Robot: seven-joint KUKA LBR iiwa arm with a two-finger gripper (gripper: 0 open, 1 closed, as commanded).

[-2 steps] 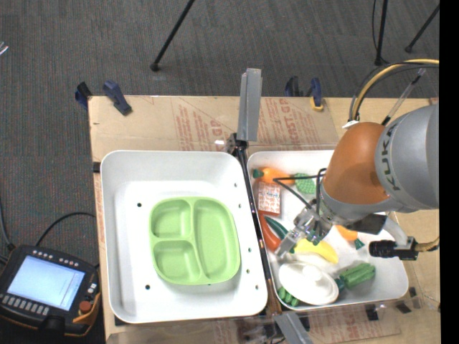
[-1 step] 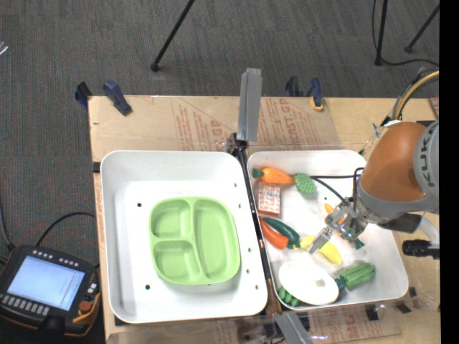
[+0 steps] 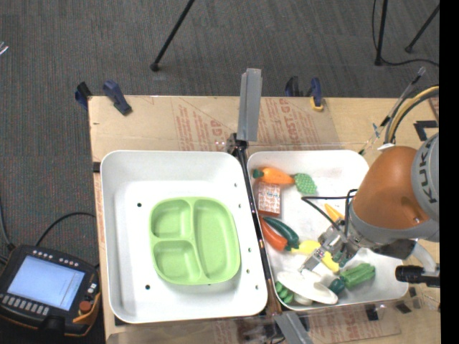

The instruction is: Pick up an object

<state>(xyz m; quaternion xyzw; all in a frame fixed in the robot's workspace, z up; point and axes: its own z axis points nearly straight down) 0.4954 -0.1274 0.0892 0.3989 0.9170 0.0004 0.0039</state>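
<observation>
The claw (image 3: 324,254), fingers' state unclear, hovers over a small yellow toy (image 3: 315,249) in the right bin (image 3: 337,158).

Light green divided plate (image 3: 194,241) — white bins (image 3: 115,192) — orange-and-green toy carrot (image 3: 276,176), yellow banana (image 3: 315,249).

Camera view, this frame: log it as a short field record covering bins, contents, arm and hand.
left bin: holds a green divided tray, compartments bare
right bin: holds toy food
items near far wall: carrot, green mesh piece, small printed packet
items mid to near: red and green pepper, yellow piece, white plate, green ridged piece
arm: reaches in from the right, over the right bin
hand: low above the yellow piece
grasp: cannot tell
</observation>
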